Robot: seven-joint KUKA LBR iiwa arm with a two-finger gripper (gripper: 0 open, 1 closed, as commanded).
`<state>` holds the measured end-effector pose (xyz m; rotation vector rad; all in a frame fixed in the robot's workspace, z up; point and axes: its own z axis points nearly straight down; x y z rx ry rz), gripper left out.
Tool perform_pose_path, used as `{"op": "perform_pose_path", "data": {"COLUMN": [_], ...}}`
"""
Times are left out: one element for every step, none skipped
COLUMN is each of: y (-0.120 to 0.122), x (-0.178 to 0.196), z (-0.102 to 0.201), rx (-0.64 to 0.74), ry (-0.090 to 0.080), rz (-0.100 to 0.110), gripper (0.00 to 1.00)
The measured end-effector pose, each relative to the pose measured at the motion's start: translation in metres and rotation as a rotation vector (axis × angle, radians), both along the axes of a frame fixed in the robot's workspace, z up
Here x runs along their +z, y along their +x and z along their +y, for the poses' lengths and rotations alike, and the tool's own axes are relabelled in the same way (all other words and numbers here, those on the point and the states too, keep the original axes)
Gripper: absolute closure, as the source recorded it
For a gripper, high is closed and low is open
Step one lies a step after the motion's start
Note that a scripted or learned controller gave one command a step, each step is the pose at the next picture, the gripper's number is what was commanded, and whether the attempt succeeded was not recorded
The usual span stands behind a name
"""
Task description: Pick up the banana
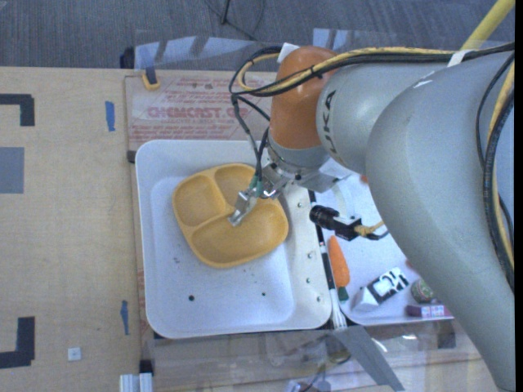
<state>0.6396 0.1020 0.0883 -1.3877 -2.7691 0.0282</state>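
Frankly, where the banana lies and how it looks cannot be told, since the arm point(425, 137) covers most of the right bin point(365, 256). In the part of that bin left open, an orange carrot point(337, 264) lies lengthwise just beside the wall next to the left bin point(221, 296). A black-and-white block point(387, 285) sits near the carrot, on the side away from that wall, with a few small things beyond it too small to name.

The two white bins rest side by side on a pale wooden tabletop point(65, 243), which bears black marks point(18, 110) and short strips of blue tape point(109, 115). A sheet of cardboard point(188, 109) with red print lies at the far edge of the left bin. Grey floor point(98, 6) runs past the far side of the tabletop, with a dark cable point(229, 6) trailing over it. The left bin holds a yellow plate point(212, 243) with three sections, and a few dark specks dot its white bottom.

The tool point(243, 209) hangs from the orange band point(298, 96) and points down at the plate, its tip at the ridge between the sections. Whether the tool is apart or together cannot be told, nor whether it touches the plate or stands just above it; nothing shows clamped in it
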Motion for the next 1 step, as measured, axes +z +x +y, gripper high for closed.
{"op": "perform_pose_path", "data": {"y": [-0.0029], "x": [0.0092], "z": [-0.0011], "rx": [0.004], "ry": [-0.007], "rz": [0.015], "gripper": [1.0]}}
